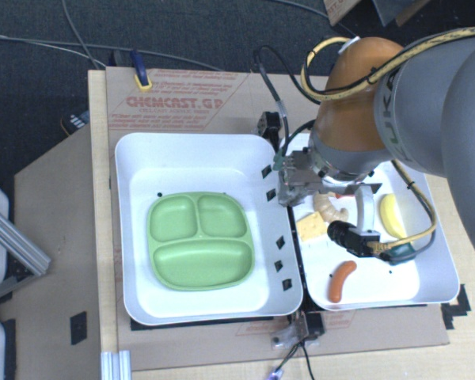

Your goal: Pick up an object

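The arm [427, 93] reaches in from the right and covers the far part of the right bin [404, 282]. The hand [301, 187] sits low over that bin's left wall, toward its far-left corner, hard against the divide between the two bins. Whether the hand is open or closed cannot be told, and nothing is seen gripped. A beige piece [327, 207] lies just beside the hand on its near-right side, and whether they touch cannot be told. A pale wedge [310, 227] lies just nearward of the hand, close to the left wall and touching or nearly touching the beige piece. A sausage [342, 281] lies apart from both, near the near edge of the right bin, tilted, with bare floor around it on the right. A yellow fruit [390, 214] lies toward the right edge, well apart from the hand. The near-right corner of the right bin holds the most open floor. The wedge and beige piece are crowded against the left wall. The left bin [134, 212] holds a green divided tray [199, 240], set centrally with bare white margin on all sides, widest along the far edge. Both bins rest on a cardboard-covered surface [182, 97].
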Tool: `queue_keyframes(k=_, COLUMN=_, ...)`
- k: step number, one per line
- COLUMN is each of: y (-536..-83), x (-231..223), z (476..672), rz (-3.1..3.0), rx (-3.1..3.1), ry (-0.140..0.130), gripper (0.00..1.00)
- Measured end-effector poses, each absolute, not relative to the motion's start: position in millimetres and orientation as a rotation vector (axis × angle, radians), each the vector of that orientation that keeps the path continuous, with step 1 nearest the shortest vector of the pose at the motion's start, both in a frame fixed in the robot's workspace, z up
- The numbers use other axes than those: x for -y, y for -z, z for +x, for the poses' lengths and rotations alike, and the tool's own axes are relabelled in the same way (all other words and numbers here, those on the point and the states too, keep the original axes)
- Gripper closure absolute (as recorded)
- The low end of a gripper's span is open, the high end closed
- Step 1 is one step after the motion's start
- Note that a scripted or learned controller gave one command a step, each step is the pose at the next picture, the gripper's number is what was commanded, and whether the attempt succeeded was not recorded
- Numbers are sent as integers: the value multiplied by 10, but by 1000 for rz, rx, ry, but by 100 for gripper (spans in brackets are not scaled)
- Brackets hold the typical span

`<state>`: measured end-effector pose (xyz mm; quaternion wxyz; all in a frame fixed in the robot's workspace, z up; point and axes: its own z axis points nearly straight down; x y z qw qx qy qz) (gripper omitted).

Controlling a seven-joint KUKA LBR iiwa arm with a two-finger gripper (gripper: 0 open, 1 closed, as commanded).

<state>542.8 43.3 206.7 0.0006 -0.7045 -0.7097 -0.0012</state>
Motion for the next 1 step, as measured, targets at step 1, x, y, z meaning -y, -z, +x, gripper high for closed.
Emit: queue_keyframes(k=1, y=-2168, x=-865, z=5638, rz=-2215, rx=2229, ry=6, gripper=100)
